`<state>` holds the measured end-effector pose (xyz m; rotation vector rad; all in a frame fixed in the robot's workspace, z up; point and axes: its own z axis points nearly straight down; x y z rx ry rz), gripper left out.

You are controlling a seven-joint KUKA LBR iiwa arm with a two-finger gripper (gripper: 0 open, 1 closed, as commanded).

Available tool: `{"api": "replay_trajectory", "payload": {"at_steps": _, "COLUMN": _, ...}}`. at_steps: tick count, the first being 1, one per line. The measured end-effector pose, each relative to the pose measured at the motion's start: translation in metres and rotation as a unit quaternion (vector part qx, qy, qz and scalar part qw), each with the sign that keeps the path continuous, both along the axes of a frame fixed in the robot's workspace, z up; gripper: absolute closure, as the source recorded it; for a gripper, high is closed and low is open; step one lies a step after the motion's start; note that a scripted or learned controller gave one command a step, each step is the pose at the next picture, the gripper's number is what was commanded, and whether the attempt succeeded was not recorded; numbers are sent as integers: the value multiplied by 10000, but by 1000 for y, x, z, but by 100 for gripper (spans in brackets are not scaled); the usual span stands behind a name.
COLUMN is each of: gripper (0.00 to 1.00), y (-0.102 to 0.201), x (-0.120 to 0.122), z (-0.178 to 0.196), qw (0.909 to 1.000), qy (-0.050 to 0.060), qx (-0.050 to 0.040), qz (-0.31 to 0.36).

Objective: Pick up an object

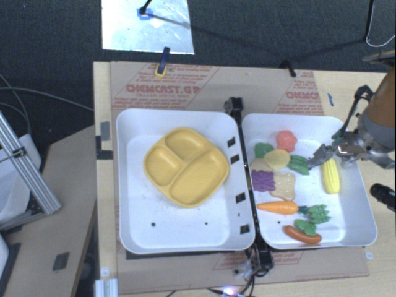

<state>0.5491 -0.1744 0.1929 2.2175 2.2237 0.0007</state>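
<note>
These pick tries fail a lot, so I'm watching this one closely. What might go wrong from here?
1. The hand hangs between the corn and a green piece, so it may nudge one of them instead of gripping.
2. The toys sit crowded in the right bin; a grasp could catch two, or knock the lemon.
3. The corn lies near the bin's wall, leaving little room to close on it.

Bench; two white bins
</note>
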Motion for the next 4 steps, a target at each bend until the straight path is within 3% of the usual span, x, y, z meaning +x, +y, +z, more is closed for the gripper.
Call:
{"api": "replay_trajectory", "payload": {"at_steps": 1, "gripper": 0, "y": 41, "x": 38, "z": -95, "qw": 10000, "qy": -50, "qx": -15, "qz": -5}}
{"api": "replay_trajectory", "payload": {"at_steps": 2, "gripper": 0, "y": 25, "x": 124, "z": -107, "qw": 10000, "qy": -50, "qx": -12, "qz": 23}}
{"api": "replay_trajectory", "payload": {"at_steps": 3, "gripper": 100, "y": 25, "x": 122, "z": -96, "qw": 10000, "qy": -32, "qx": -13, "qz": 30}}
{"api": "replay_trajectory", "payload": {"at_steps": 4, "gripper": 100, "y": 107, "x": 79, "z": -3, "qw": 10000, "qy": -27, "qx": 14, "qz": 38}}
